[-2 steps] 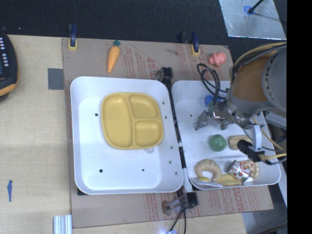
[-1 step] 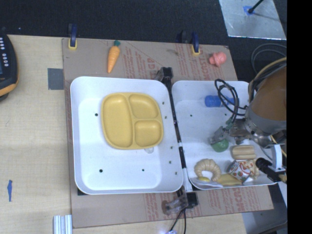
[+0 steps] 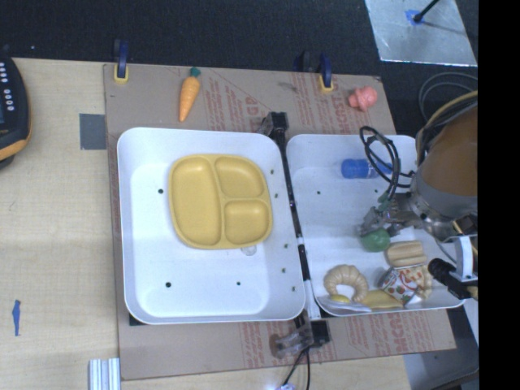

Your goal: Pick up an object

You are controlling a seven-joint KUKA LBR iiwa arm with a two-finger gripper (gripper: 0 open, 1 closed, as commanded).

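The right bin (image 3: 325, 210) holds several toy foods. Among them are a blue piece (image 3: 355, 169) near the back, a green round piece (image 3: 375, 240) in the middle right, and a tan bread roll (image 3: 405, 253). A croissant (image 3: 347, 281), a yellow banana-like piece (image 3: 378, 301) and a red-and-white printed piece (image 3: 409, 283) lie along the front wall. My gripper (image 3: 382, 220) hangs low over the right bin, just behind and touching or nearly touching the green piece. The grey arm with its orange band (image 3: 451, 165) comes in from the right.
The left bin (image 3: 142, 283) carries a yellow divided plate (image 3: 219, 200). On the cardboard behind the bins lie a toy carrot (image 3: 188, 96) and a pink piece (image 3: 363, 97). Black cables (image 3: 380, 154) loop above the blue piece. A black and orange device (image 3: 11, 108) sits at the far left.
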